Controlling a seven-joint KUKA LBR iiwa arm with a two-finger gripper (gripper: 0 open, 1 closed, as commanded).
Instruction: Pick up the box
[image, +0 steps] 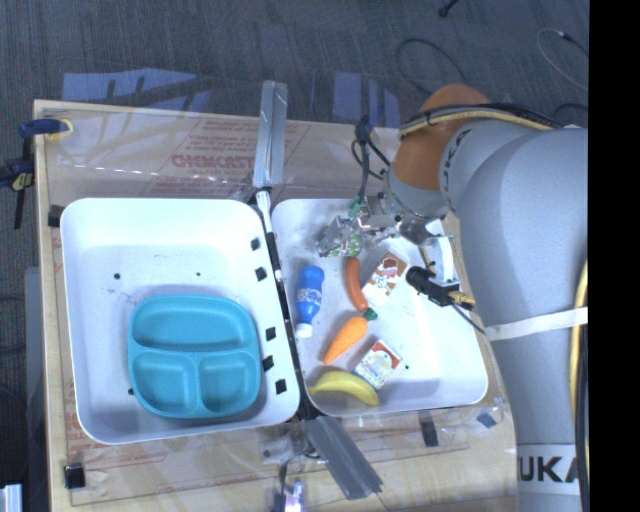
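Box (378, 364) lies flat in the right bin (455, 385), beside the banana (345, 386) and carrot (344, 337); we judge it light, crushable, best pinched across its narrow sides; gripper (362, 228) state: cannot tell.

1. The arm (520, 250) covers the right bin's (440, 385) far right wall.
2. The hand's (375, 222) fingers blur into a crumpled wrapper (340, 238).
3. Box (378, 364) print is too small to read.
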